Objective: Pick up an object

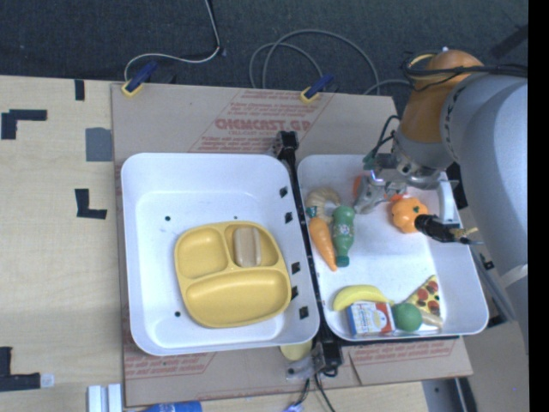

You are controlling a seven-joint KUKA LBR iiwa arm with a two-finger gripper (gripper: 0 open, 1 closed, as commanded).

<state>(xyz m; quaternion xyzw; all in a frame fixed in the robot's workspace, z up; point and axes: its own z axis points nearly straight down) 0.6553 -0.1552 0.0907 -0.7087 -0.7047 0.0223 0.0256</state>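
My metal two-finger gripper [371, 194] hangs over the upper part of the right white shallow bin [467, 303], right of frame centre. My fingers look slightly parted with nothing between them, though the view is too small for me to tell for certain. Just right of me sits a round orange toy fruit [405, 214]. Below and left lie a green toy bottle [343, 233] and an orange toy carrot [322, 240], side by side. A yellow toy banana [359, 296] rests near the lower rim. The left white bin [137, 230] holds a yellow divided plastic plate [225, 290].
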